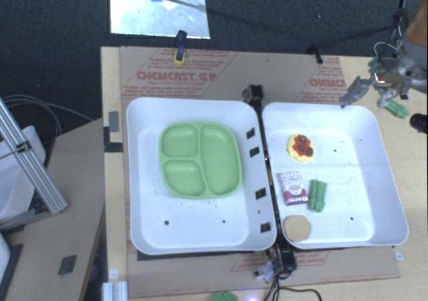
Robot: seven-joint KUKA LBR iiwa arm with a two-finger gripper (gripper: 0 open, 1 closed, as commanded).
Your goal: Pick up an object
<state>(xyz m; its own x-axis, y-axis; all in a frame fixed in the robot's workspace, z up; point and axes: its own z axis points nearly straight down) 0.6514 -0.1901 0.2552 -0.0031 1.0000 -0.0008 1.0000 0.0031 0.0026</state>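
The bench (221, 69) carries 2 white bins side by side. The left bin (144, 179) holds a green divided plate (200, 160) with 3 sections. The right bin (374, 179) holds 4 small things: a red and white packet (292, 187), a green piece (317, 195) just beside it, a yellow and red food toy (301, 147) and a tan round piece (297, 227). The tool (378, 89) hangs above the right bin's far right corner, fingers spread, with nothing between them.

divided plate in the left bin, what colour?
Light green divided plastic plate with three compartments, in the white left bin; seen in the camera view.
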